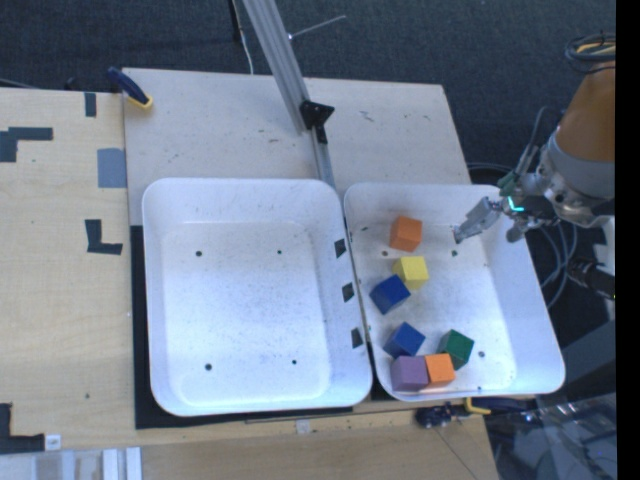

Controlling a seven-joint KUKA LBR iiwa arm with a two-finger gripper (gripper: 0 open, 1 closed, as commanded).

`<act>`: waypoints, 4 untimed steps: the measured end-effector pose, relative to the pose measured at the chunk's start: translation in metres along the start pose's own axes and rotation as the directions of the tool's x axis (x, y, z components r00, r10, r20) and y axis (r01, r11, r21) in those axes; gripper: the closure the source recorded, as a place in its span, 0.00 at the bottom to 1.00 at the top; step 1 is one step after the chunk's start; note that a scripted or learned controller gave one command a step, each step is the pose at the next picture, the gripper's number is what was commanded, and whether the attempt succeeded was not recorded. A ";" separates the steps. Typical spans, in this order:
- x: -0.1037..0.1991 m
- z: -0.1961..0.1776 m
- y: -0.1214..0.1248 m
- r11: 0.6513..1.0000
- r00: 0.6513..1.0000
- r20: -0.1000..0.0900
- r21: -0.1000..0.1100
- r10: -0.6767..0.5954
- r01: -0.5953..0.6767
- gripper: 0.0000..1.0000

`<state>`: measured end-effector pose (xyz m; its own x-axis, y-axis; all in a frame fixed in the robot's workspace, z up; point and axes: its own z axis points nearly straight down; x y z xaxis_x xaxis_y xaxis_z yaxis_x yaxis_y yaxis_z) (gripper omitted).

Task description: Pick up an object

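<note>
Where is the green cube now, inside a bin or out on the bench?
Inside. The green cube lies on the floor of the right bin, near its front edge, beside an orange cube and a purple cube.

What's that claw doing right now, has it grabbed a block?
Gripper: over the right bin, clear of the blocks, holding nothing; open or closed cannot be told.

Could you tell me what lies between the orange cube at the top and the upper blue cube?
A yellow cube sits between the orange cube and blue cube, seen from the overhead camera.
</note>
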<state>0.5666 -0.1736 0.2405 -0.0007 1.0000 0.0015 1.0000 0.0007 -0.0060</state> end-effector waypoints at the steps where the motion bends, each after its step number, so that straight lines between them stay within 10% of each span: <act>1: 0.000 -0.003 0.001 1.000 1.000 0.001 -0.005 -0.002 0.002 0.00; 4: 0.010 0.125 0.006 1.000 1.000 0.005 -0.022 -0.001 0.001 0.00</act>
<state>0.5723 -0.1635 0.1157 -0.0020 1.0000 -0.0031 0.9999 0.0021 0.0158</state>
